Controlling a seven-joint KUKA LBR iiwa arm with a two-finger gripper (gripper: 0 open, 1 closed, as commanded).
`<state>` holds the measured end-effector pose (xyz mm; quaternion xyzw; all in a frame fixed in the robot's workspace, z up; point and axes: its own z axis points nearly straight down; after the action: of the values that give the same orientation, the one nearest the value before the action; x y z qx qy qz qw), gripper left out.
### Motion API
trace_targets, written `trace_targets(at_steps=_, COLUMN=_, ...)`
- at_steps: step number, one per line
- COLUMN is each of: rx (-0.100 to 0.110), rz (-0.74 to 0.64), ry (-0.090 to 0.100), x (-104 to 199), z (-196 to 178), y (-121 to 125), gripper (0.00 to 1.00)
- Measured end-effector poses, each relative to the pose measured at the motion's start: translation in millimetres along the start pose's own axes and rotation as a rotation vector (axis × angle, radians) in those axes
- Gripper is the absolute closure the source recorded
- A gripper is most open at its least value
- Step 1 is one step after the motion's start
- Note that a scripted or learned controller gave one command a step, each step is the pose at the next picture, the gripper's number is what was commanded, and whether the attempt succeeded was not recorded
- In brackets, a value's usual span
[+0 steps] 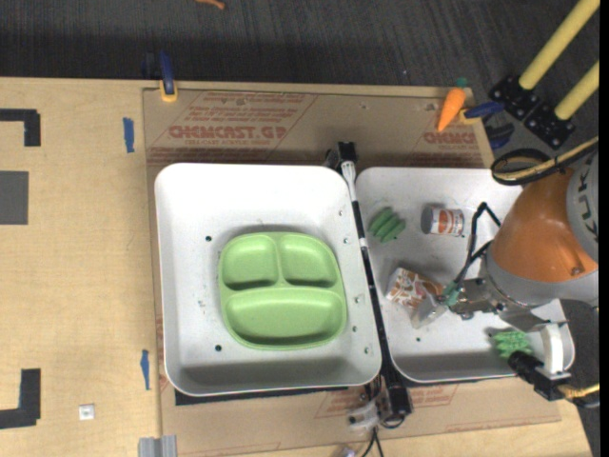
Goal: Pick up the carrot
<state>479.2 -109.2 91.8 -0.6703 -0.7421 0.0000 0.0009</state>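
Lying outside the bins, the carrot (450, 109) (likely light, stiff, smooth) suits a mid-body pinch; the claw's (447, 300) state is unclear.

A: Where's the carrot (451, 107)?
B: On the tabletop (76, 284), beyond the right bin (447, 365), outside it.
A: Your tool (447, 300)?
B: Low in the right bin, just beside a crumpled wrapper (411, 288). Small can (443, 221) near the far wall. Green divided tray (282, 288) lies in the left bin (190, 208).
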Motion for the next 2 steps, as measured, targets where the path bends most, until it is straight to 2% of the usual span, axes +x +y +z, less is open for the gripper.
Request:
trace_targets(at_steps=1, rx=-0.013, rz=0.658, ry=0.002, x=8, z=2, y=5, gripper=0.00)
trace_targets(at_steps=2, rx=-0.020, rz=0.658, ry=0.001, x=8, z=-9, y=7, gripper=1.00)
